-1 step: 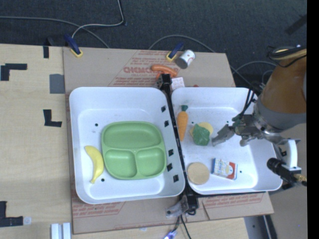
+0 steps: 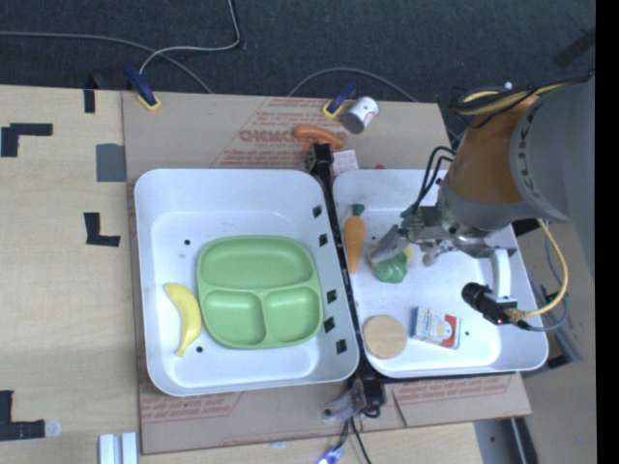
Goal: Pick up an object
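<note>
Green lump [image 2: 391, 271] lies on the floor of the right bin [image 2: 484, 356], toward that bin's left half. The gripper [image 2: 398, 249] sits directly above it, its grey fingers [image 2: 385, 251] spread apart around the lump's upper edge; contact cannot be confirmed. A carrot [image 2: 354, 240] stands just left of the lump, beside the bin divider. A round wooden disc [image 2: 385, 335] and a small printed box [image 2: 435, 327] lie below the lump. In the left bin [image 2: 155, 259], well apart from the lump, rest a green divided plate [image 2: 259, 291] and a banana [image 2: 184, 317].
</note>
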You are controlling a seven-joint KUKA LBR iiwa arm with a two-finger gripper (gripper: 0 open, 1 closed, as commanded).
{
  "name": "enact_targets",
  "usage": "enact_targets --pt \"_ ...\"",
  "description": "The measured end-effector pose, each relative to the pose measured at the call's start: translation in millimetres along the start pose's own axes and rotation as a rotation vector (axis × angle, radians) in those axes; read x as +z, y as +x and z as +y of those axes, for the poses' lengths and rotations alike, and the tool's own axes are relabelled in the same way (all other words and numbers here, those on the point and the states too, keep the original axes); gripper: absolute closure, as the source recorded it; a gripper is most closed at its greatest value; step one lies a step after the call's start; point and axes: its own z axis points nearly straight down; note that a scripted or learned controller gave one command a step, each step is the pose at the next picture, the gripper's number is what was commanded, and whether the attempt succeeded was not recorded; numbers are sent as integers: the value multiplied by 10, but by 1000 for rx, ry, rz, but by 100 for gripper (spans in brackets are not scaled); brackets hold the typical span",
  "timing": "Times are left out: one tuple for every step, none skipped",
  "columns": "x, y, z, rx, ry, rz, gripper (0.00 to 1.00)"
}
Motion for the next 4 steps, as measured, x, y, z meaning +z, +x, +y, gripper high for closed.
enact_targets --pt "533 6 187 3 -5 -6 0" --pt "534 -21 422 2 -5 -4 0" --pt "528 19 526 4 -3 -9 0" --pt "536 -30 747 0 -6 -2 0"
